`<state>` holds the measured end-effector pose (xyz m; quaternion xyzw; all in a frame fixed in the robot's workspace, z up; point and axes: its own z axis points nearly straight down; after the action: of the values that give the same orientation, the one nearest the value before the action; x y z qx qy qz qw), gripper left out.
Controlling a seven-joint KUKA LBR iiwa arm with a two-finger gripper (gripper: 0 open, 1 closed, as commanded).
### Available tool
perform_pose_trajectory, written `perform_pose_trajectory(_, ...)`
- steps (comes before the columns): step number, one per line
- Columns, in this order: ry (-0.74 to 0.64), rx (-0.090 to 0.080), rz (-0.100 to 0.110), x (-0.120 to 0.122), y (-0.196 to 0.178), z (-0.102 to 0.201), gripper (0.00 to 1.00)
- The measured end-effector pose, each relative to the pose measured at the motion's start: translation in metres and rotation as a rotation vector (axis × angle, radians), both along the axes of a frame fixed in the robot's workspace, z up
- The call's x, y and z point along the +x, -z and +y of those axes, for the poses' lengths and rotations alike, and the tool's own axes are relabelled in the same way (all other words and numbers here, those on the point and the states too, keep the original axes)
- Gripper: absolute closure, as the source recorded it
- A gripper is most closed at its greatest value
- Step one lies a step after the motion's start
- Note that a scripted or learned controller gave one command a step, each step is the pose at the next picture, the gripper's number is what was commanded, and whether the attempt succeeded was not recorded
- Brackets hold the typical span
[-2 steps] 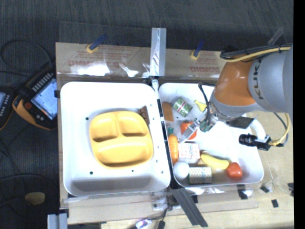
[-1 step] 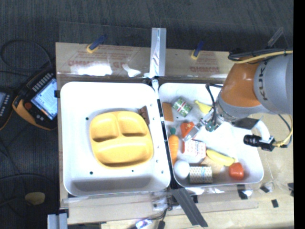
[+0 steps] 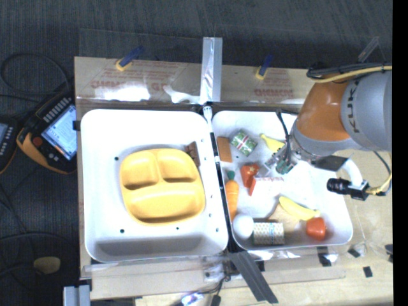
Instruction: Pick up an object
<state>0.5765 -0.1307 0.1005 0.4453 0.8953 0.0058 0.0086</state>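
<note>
My gripper (image 3: 282, 165) is down in the right bin (image 3: 338, 199), near its middle and towards the back. Just left of it lies a red object (image 3: 249, 174). A yellow piece (image 3: 273, 143) and a green-and-white can (image 3: 243, 141) sit behind it. In front of the gripper are a banana (image 3: 295, 208), a red tomato-like object (image 3: 315, 228), a patterned can on its side (image 3: 268, 233) and a white egg (image 3: 243, 225). An orange carrot (image 3: 231, 196) and a brown block (image 3: 224, 149) lie along the bin's left wall. I see nothing held between the fingers.
The left bin (image 3: 102, 171) holds a yellow compartment tray (image 3: 162, 183), with a small brown piece (image 3: 192, 150) at the tray's back right corner. A handheld controller (image 3: 54, 136) lies on the floor to the left of the bench.
</note>
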Motion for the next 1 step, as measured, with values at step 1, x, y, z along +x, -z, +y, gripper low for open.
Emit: perform_pose_trajectory(1,0.000,0.000,0.000,-0.0001,0.0001,0.0002,0.00)
